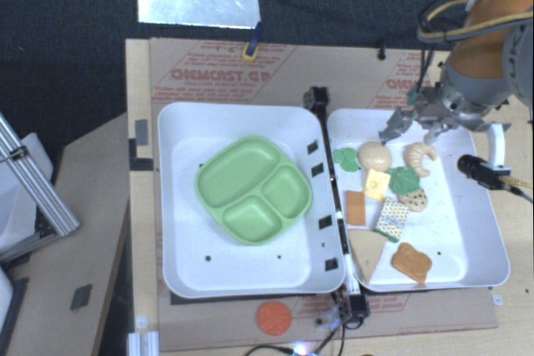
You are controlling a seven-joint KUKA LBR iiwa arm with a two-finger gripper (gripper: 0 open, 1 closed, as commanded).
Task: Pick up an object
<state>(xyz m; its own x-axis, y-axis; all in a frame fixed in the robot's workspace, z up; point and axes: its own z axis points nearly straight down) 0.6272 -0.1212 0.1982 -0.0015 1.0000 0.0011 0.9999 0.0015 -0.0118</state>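
In the right of the frame the gripper (pixel 415 127) is seen spread open and holding nothing above the right bin (pixel 480 229), with the croissant (pixel 420 157) lying just below it (long axis running down the frame).

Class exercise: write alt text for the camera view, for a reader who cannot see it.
The end effector hovers open over toy food in the right bin, near a croissant. The left bin holds a green divided plate.
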